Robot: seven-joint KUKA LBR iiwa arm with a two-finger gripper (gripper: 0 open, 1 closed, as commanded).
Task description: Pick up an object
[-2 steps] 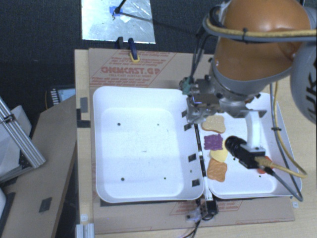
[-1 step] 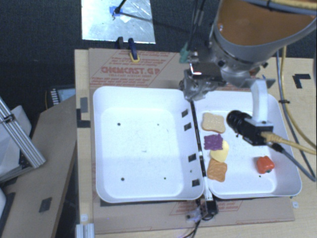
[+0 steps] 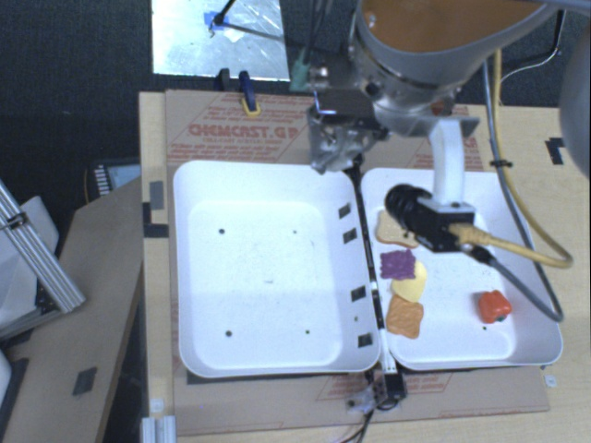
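Although the claw (image 3: 338, 150) hung over the twelve o'clock rim between the left bin (image 3: 259, 266) and right bin (image 3: 445, 326), whether it was apart or together could not be told. A tan slice (image 3: 391, 233), purple piece (image 3: 398, 264), yellow piece (image 3: 413, 285) and brown piece (image 3: 404, 317) hugged the right bin's nine o'clock wall; the red piece (image 3: 494, 306) at four o'clock lay clear, likely the easier pick.

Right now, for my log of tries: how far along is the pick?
Done: nothing lifted; the tan slice, purple piece, yellow piece, brown piece and red piece all lie in the right bin. In hand: the gripper hangs over the bins' far rim. Left: reach one, grasp, lift.
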